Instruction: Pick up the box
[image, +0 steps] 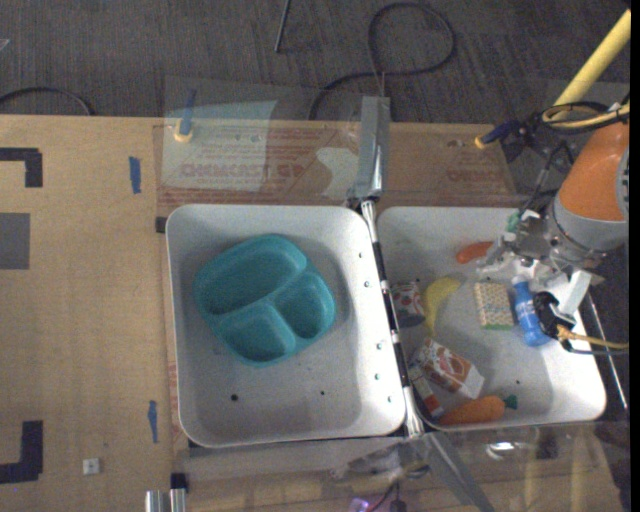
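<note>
Lying in right bin (590, 395), box (451, 368), red-and-white print unreadable.

Box (449, 367) hemmed: carrot (474, 409) below, bin wall (398, 360) left; open floor right

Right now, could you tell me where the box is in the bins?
The box lies in the right bin, toward its near-left part, just above the carrot and below the banana.
</note>
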